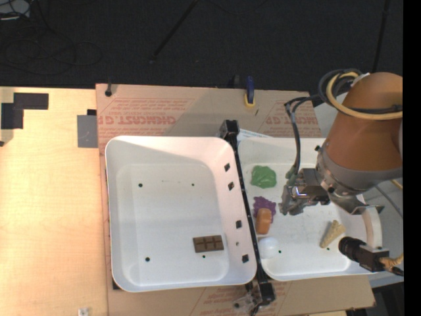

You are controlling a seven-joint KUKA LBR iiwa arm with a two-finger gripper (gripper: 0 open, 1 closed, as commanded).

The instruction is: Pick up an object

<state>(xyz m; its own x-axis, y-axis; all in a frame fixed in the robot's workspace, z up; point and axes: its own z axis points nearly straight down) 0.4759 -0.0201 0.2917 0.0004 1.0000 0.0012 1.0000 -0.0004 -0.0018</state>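
Observation:
My gripper [290,204] hangs over the right bin [309,268], just right of a small cluster of objects. That cluster holds a green lump [264,176], a purple piece [264,203] and an orange piece [263,221] below it. A white round object [269,246] lies near the bin's front left. A tan cone-shaped piece [331,234] lies to the gripper's lower right. A brown chocolate bar [208,243] rests in the left bin [125,176]. I see nothing between the fingers.
The arm's orange and grey body [365,137] covers the right bin's far right part, with black cables [296,137] hanging by it. A black divider [238,196] with clips runs between the bins. Bare wooden bench [46,209] lies to the left.

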